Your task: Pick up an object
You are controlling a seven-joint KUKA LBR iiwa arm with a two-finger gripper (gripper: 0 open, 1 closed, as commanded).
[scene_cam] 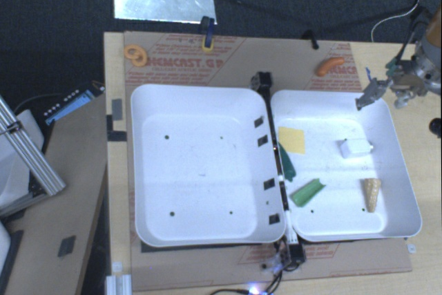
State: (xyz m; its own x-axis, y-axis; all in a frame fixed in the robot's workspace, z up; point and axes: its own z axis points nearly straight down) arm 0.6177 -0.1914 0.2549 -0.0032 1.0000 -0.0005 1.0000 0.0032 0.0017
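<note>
nothing picked yet, gripper [378, 89] hangs open and bare over the right bin's [397, 148] edge, white block [355, 147] just below it

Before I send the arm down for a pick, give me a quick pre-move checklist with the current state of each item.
1. Gripper above the right bin's far right corner, carrying nothing: ok.
2. Finger opening: cannot tell.
3. Targets in the right bin: white block, yellow square, green piece, cone: ok.
4. White block lies apart from the others: ok.
5. Dark green piece lies against the divider wall, awkward to grasp: not ok.
</note>
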